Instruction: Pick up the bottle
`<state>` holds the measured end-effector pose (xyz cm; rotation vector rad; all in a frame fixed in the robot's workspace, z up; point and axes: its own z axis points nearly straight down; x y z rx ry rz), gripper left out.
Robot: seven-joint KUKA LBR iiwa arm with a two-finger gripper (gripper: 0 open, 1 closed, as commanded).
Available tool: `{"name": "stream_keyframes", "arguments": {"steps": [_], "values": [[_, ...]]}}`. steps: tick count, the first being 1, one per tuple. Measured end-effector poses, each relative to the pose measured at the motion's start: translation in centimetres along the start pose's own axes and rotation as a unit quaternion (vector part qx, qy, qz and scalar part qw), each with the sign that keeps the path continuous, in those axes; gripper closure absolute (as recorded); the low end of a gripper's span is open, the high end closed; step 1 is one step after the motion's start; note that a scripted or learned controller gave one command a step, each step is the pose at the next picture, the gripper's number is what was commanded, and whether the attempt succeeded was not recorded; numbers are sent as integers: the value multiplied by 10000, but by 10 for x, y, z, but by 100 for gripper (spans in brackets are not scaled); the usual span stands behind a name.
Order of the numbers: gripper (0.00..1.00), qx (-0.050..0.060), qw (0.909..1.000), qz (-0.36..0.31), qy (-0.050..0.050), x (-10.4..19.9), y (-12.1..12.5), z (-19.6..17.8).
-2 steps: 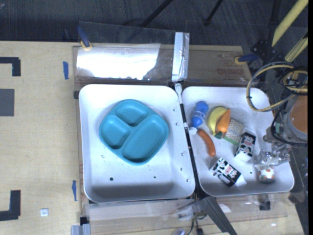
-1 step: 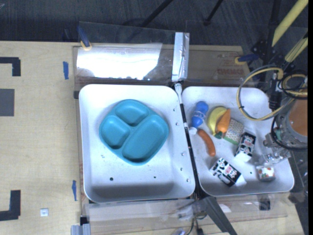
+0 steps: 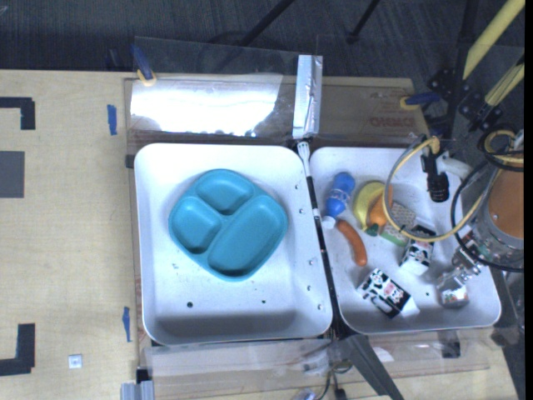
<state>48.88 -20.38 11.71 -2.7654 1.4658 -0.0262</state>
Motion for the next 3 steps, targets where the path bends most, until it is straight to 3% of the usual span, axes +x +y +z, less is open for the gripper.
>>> {"name": "stream_keyframes", "arguments": {"steps": [1,2,3], "values": [[100,-30,9848,-1736,-99,-1,6,-10],[100,-51,9403,-3401,-73,22,-4,-13],[100,-46,9262,-3770,26,21,1,-3]]}}
